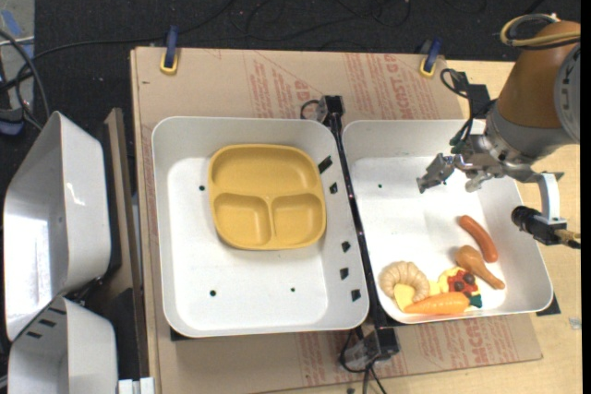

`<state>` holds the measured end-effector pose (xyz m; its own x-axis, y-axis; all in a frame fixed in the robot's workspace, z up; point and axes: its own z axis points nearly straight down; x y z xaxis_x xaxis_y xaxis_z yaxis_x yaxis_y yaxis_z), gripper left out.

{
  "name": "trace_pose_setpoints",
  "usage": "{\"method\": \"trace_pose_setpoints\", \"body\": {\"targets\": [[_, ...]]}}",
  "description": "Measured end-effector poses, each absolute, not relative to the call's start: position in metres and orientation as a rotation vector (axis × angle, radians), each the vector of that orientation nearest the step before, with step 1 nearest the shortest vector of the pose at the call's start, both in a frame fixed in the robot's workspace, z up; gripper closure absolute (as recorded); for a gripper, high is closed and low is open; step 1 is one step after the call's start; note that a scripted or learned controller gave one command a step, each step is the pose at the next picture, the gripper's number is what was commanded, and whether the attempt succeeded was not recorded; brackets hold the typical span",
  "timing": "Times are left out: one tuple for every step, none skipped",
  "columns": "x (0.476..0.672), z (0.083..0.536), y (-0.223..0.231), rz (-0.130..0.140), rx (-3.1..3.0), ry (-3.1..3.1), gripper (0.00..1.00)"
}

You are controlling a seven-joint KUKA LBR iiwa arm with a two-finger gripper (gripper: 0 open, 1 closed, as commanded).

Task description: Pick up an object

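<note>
**Gripper above right bin, toy food not yet picked**

While the arm [540, 83] reaches in from the right edge of the frame, the gripper [454, 171] hangs over the upper part of the right bin [397, 148], its fingers spread apart with nothing between them. Camera view: the pickable items sit clustered in the lower right corner of that bin, well apart from the gripper. A red sausage [478, 237] lies alone at a slant, right of centre. Below it a brown drumstick-like piece [477, 266], then an orange carrot [440, 304] lying flat along the bottom wall, a pale croissant-like piece [404, 278] just left of it, and a small multicoloured toy [462, 282] touching the carrot. The left bin [180, 226] holds a yellow divided plate [268, 197], flat, upper middle.

Handling guess: all look like light, stiff plastic toy food, smooth and likely slippery, not fragile. Sausage is the easiest target since it has free space on both sides; pinch across its narrow middle, jaws square to its long axis. The carrot is crowded against the wall and its neighbours, so fingers may not fit beside it.
</note>
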<state>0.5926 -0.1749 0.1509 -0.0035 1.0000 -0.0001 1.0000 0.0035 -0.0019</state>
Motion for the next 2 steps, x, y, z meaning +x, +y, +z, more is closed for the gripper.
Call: {"method": "trace_pose_setpoints", "body": {"targets": [[0.592,0.097,-0.174,0.004,-2.219,-2.219,0.0],[0.593,0.111,-0.174,0.0,-2.222,-2.224,1.0]]}}
